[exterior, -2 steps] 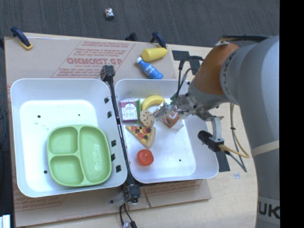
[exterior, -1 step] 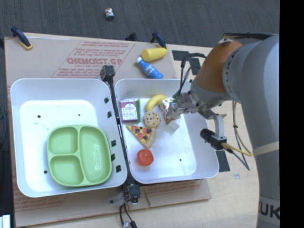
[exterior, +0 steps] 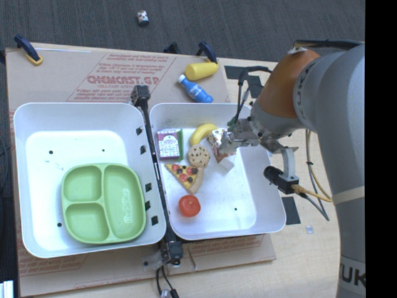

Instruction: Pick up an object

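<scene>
My gripper (exterior: 221, 149) is low in the right bin (exterior: 267, 211), near its upper middle, at the end of the grey arm with the orange band (exterior: 288, 82). Just to its left lie a yellow banana (exterior: 203, 132) and a round cookie (exterior: 198, 156). A small white and reddish item (exterior: 224, 161) sits right at the gripper's tip; whether it is held is unclear. Further left are a green and pink card box (exterior: 169, 144), a pizza slice (exterior: 187, 176) and a red tomato (exterior: 190, 205).
The left bin (exterior: 37, 129) holds a green divided plate (exterior: 103, 203). Behind the bins, a yellow bottle (exterior: 201, 71) and a blue bottle (exterior: 195, 90) lie on the cardboard. A black clamp (exterior: 141, 95) sits between the bins at the back.
</scene>
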Controlling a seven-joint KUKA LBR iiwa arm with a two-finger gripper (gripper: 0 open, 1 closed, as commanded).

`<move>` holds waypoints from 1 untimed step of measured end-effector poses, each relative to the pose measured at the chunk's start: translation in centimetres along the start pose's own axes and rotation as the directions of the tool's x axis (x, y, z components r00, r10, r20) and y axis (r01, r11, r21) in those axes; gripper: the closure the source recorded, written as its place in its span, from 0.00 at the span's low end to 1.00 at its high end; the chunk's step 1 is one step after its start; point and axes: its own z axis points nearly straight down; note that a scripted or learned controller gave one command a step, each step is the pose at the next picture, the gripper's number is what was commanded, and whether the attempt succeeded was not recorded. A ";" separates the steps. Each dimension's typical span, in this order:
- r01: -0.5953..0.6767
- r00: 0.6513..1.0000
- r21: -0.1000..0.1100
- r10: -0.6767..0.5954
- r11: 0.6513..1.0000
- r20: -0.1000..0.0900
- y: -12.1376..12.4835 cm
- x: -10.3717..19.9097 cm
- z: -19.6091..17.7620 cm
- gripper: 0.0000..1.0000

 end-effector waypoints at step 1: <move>0.000 1.000 0.000 0.000 1.000 0.000 0.0 0.0 0.0 0.00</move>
